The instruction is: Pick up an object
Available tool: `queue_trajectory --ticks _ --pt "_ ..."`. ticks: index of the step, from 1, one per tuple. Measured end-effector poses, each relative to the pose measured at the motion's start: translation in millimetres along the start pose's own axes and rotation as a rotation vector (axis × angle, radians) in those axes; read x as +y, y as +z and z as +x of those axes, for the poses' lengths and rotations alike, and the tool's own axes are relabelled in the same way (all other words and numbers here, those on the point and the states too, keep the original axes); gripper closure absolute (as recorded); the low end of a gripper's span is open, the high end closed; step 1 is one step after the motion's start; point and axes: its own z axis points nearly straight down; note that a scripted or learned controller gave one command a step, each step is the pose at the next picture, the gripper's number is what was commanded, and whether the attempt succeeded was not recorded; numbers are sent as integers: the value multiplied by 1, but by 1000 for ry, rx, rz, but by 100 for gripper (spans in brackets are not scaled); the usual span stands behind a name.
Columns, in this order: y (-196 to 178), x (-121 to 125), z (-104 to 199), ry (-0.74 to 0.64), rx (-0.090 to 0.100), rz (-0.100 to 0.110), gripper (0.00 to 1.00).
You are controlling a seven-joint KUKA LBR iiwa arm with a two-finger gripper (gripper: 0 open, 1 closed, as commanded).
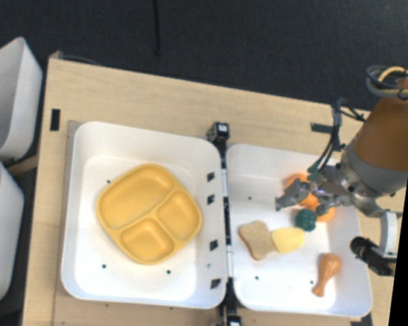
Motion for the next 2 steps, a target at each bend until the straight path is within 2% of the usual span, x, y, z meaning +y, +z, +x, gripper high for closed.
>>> queue_trajectory --ticks 2 --pt "122 -6 1 3 -2 5 0"
